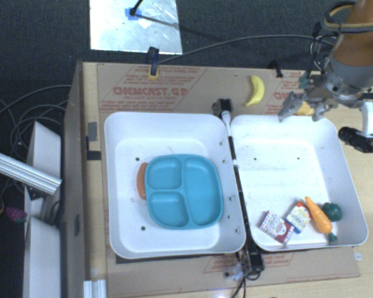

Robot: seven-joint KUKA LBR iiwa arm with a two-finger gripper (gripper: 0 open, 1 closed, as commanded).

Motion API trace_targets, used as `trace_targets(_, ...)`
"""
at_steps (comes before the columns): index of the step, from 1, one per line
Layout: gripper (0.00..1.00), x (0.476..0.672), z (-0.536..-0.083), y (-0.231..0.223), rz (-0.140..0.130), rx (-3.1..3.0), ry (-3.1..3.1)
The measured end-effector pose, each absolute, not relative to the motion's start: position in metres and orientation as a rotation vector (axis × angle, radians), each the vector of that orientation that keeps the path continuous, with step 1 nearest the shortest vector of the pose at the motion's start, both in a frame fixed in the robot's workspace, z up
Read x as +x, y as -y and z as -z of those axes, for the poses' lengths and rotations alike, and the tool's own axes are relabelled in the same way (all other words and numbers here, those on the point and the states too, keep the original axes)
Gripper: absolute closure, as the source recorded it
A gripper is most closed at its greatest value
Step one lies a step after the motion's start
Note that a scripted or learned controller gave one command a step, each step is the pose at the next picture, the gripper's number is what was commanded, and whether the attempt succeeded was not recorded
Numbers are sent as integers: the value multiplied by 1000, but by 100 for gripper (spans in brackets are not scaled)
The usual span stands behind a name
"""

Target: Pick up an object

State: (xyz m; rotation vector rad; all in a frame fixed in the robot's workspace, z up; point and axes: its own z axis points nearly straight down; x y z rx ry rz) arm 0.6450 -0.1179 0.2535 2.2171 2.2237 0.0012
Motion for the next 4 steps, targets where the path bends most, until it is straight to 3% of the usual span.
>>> trace_targets(1,0,631,-177,178,3,2220,-2222)
trace_targets(2,0,531,-170,207,1,2220,-2220)
trace_targets(3,0,494,-113,192,1,2221,-2223)
trace_targets(4,0,487,-149,205,-2,2218,-2220)
